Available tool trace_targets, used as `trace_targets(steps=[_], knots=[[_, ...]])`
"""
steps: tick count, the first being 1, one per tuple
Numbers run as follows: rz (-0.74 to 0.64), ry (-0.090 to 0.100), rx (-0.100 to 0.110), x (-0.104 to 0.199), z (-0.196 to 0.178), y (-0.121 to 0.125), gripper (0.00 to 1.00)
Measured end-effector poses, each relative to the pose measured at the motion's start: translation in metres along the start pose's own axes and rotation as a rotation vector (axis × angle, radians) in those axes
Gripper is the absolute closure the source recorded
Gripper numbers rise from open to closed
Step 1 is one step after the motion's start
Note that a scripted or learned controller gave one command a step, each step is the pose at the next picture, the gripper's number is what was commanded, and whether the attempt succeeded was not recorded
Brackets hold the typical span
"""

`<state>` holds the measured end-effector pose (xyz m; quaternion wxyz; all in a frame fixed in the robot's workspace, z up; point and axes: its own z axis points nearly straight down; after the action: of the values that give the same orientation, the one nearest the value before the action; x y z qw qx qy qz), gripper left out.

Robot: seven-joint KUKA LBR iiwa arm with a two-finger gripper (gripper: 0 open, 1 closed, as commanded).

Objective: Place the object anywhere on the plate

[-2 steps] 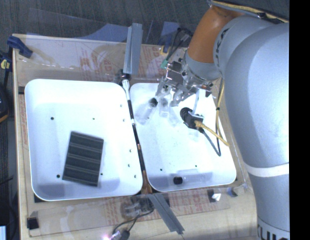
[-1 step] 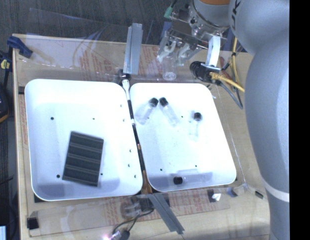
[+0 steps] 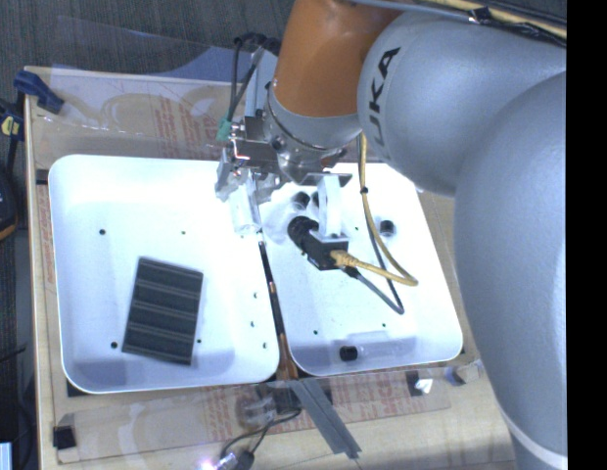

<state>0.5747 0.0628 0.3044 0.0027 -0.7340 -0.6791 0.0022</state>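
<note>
The plate (image 3: 164,309) is a dark ribbed rectangle lying flat in the front part of the left bin (image 3: 78,194). My gripper (image 3: 240,192) hangs over the back of the strip where the two bins meet, up and to the right of the plate and well apart from it. The orange-banded wrist (image 3: 323,57) covers the back of the right bin (image 3: 421,311). The view is too small and cluttered at the gripper's tip to tell whether anything sits in it.
A black connector with a yellow cable (image 3: 377,270) hangs from the wrist over the right bin. A small dark piece (image 3: 348,352) sits at that bin's front wall. Grey brackets (image 3: 323,414) lie on the bench in front of the bins.
</note>
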Motion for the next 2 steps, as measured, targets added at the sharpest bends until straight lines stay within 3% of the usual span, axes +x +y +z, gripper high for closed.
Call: trace_targets(steps=[1,2], knots=[[0.175,0.002,-0.006,0.053,-0.128,0.066,1.00],[0.191,-0.003,0.001,0.141,-0.031,0.042,1.00]])
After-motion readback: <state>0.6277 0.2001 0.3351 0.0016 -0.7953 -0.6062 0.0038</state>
